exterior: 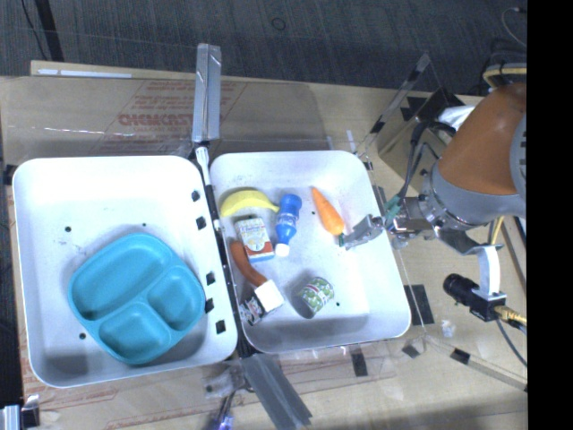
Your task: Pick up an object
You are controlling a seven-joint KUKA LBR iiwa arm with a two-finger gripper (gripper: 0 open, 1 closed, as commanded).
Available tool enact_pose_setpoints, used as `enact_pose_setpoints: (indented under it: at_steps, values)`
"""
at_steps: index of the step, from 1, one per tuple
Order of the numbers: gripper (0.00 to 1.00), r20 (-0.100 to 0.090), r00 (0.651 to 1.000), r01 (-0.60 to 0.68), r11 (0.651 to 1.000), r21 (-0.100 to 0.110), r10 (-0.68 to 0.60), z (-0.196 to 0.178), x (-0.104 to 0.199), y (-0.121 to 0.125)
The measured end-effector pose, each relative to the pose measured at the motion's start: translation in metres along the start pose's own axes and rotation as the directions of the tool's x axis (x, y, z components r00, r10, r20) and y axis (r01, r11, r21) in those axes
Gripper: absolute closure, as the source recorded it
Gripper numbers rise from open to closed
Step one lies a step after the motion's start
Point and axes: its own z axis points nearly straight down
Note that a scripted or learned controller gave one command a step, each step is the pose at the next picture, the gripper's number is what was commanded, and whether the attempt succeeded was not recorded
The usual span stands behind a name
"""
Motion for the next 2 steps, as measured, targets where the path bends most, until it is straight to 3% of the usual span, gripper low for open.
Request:
enact_pose_setpoints:
  at_steps: [1, 2]
  values:
    - [0.0, 0.001, 0.995, -0.099, 0.995, -0.002, 0.099, 0.044, -0.012, 0.084]
    - [0.0, 0.002, 1.0, 0.027, 1.0, -0.005, -0.027, 0.148, 0.002, 0.122]
